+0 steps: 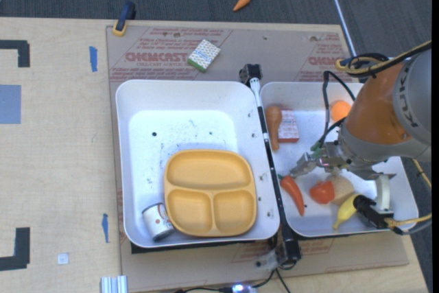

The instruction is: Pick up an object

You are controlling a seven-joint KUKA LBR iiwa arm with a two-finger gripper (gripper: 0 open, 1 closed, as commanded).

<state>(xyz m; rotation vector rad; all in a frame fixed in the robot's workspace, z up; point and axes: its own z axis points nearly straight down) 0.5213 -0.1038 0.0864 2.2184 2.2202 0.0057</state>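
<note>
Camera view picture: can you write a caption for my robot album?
Grey-and-orange robot arm reaches into the right bin above a toy tomato, banana and chili.

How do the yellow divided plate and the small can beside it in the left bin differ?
The yellow divided plate is far larger than the small can. The plate lies flat; the can lies tipped on its side. The plate is one plain yellow; the can is white with red marks. Both are in the left bin, near its front edge, and touch.

Glossy white plastic bins (130, 147), matt yellow plastic tray (209, 192), printed cardboard underlay (164, 51).
</note>
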